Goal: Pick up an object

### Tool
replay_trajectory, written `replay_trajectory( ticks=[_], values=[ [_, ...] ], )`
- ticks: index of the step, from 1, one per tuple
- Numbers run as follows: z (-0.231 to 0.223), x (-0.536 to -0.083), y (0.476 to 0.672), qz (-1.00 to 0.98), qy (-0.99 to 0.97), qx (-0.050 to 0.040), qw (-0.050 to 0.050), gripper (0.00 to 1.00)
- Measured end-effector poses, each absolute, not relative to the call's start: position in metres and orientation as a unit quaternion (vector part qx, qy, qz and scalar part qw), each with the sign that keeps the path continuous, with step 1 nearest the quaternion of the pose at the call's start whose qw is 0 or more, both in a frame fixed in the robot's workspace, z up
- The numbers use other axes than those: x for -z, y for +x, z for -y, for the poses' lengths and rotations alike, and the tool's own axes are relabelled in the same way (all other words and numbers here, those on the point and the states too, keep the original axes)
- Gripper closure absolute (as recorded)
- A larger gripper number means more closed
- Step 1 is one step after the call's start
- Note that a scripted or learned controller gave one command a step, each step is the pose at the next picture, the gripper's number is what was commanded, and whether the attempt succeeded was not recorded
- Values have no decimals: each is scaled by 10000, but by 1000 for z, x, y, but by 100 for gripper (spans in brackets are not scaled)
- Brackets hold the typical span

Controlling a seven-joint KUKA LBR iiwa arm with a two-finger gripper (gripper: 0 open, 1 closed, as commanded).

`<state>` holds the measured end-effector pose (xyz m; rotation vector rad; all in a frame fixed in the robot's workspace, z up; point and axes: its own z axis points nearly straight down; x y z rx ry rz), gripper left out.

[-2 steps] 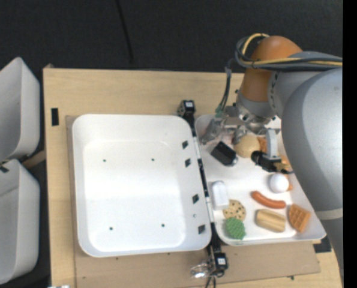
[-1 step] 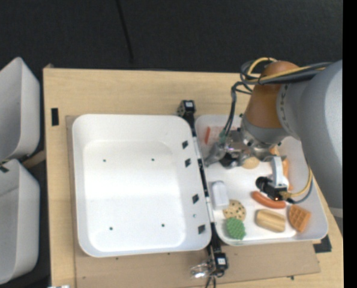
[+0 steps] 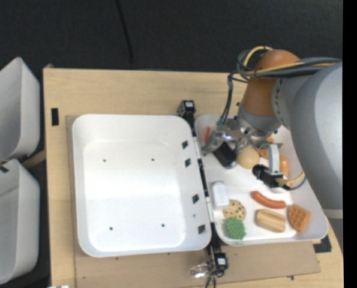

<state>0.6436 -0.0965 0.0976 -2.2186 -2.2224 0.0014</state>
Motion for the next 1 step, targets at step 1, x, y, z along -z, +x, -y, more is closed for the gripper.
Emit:
replay_trajectory(
  ticks=[1],
  values=[
    [97, -104, 642, 7077, -7065, -22, 29, 100]
  ],
)
